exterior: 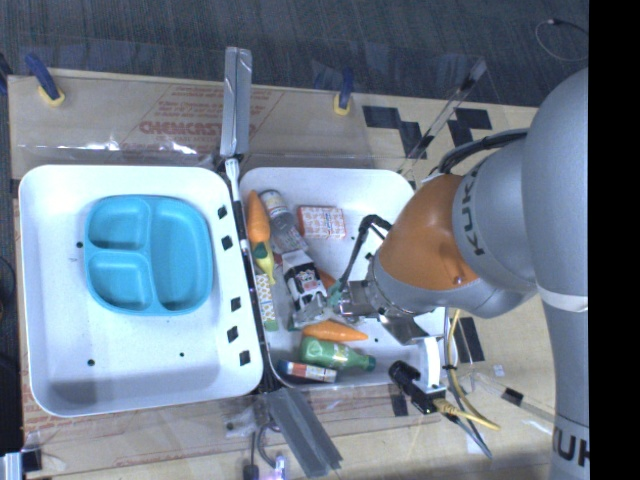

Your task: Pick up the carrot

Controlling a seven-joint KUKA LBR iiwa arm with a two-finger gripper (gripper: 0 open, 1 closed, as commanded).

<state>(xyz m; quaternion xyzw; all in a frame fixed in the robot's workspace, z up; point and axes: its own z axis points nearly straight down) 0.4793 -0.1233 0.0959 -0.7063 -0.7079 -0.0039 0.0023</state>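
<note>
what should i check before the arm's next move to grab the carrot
1. Target located: ok. A carrot lies in the right bin, near its lower end; a second carrot lies along the left wall.
2. Gripper near target: ok, it sits just above the lower carrot.
3. Finger state: cannot tell, the wrist hides it.
4. Carrot between fingers: cannot tell.
5. Clutter around target: not ok. A green bottle lies directly below the carrot, with packets close by.
6. Left bin irrelevant to the grasp: ok, it holds a blue divided tray.
</note>
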